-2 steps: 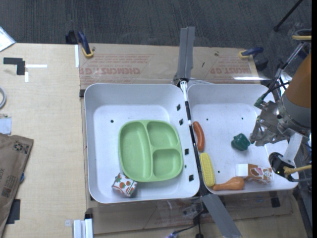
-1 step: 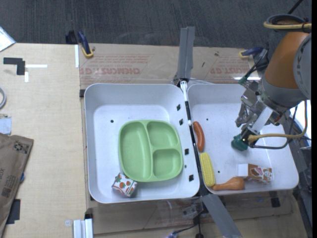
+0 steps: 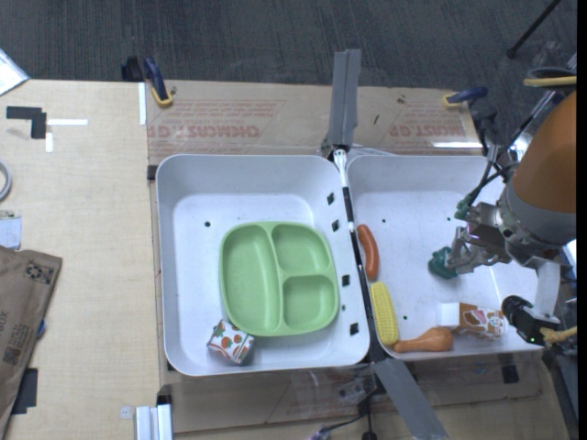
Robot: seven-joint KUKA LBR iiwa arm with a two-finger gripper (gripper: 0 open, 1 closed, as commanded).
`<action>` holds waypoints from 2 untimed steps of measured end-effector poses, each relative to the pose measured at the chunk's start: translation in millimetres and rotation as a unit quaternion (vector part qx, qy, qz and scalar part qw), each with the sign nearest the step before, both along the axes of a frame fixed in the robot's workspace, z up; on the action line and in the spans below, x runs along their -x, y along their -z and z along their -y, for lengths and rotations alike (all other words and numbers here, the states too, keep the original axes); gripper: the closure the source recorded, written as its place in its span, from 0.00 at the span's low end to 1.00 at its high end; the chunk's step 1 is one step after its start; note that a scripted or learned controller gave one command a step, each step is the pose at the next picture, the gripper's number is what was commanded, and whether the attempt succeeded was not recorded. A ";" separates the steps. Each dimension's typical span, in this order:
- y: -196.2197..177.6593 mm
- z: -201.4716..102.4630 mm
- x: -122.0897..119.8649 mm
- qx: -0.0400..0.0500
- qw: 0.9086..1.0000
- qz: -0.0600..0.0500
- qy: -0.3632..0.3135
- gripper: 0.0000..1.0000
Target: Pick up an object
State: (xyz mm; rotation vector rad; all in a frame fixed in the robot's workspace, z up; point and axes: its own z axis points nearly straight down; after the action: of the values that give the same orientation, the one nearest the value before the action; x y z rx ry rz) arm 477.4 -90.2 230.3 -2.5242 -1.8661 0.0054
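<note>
My gripper [image 3: 465, 257] hangs low over the right part of the right bin [image 3: 413, 186], below the grey wrist with its orange band. A small teal object [image 3: 443, 265] lies on the bin floor right against the gripper's left side. Whether it is held is unclear. Along the bin's left wall lie a red sausage [image 3: 368, 249] and a yellow corn cob [image 3: 382, 313]. Near the front wall are an orange drumstick [image 3: 427, 340], a white cube [image 3: 448, 313] and a small printed carton [image 3: 482, 321].
The left bin [image 3: 183, 246] holds a green divided plate [image 3: 279, 278] and a small strawberry-printed carton [image 3: 229, 343] at its front. A grey divider bar [image 3: 345, 99] rises between the bins at the back. Cardboard lies behind both bins.
</note>
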 end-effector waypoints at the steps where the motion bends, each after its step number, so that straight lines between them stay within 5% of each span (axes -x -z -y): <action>1: 139.3 3.3 0.4 0.000 0.999 0.001 -0.049 1.00; 2: 100.3 55.6 -5.1 -0.001 0.991 0.001 -0.134 1.00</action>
State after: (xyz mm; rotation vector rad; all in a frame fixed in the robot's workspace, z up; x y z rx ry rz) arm 482.4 -145.8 130.0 -2.2524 -2.1882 0.0017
